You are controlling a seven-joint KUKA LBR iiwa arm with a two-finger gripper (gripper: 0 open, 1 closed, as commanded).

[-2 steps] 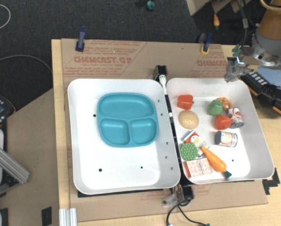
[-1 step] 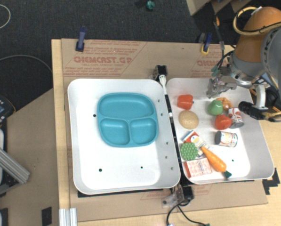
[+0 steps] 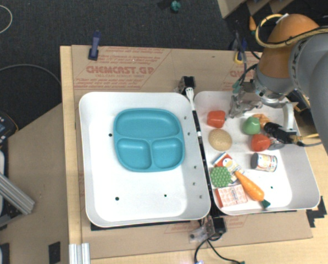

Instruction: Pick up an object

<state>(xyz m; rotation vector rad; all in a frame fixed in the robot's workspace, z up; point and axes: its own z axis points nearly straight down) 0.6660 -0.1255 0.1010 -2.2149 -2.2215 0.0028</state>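
My gripper (image 3: 237, 108) hangs low over the far end of the right bin (image 3: 305, 172), with the arm reaching in from the right. Just left of it lies a red block (image 3: 216, 117), and a green ball (image 3: 251, 126) sits just to its right. A tan round piece (image 3: 220, 139) lies in front of the red block. Further forward are a red tomato-like piece (image 3: 260, 142), a small can (image 3: 264, 162) on its side, a green bumpy piece (image 3: 220, 176) and an orange carrot (image 3: 250, 186). Nothing shows between the fingers.
The left bin (image 3: 98, 164) holds a teal divided plate (image 3: 149, 138). A red-and-white flat packet (image 3: 230, 195) lies at the near edge of the right bin. A black clip (image 3: 187, 83) sits at the far end of the wall between the bins.
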